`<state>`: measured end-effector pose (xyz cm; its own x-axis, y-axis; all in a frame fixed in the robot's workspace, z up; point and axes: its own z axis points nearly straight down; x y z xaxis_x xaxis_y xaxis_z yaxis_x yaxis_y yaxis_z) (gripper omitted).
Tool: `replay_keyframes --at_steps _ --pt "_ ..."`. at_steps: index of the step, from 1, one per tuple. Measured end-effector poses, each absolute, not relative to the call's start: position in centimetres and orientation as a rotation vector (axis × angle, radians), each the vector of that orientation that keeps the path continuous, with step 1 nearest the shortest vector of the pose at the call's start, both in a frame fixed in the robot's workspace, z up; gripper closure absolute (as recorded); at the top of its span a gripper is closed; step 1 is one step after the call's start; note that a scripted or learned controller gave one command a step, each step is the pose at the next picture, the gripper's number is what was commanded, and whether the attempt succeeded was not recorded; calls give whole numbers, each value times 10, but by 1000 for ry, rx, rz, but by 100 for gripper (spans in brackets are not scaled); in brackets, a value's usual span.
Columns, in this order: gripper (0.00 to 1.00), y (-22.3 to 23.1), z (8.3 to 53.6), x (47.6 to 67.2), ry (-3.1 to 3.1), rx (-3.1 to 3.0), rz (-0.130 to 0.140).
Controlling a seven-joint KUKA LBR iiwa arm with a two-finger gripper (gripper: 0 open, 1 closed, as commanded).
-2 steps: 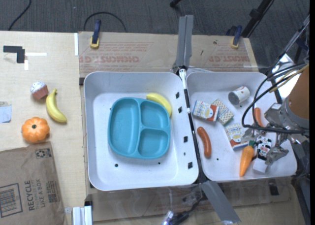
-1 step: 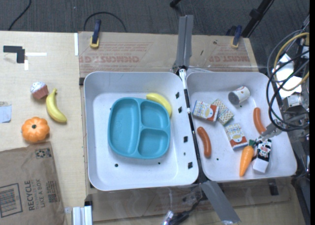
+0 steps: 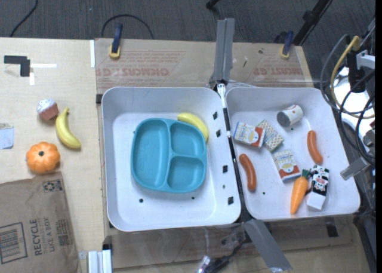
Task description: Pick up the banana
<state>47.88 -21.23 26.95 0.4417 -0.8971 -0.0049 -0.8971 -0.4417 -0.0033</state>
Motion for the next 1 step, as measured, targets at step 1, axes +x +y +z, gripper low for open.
replay_keyframes --at_steps 1 --pt "0 -212 269 479 1656 -2663 5"
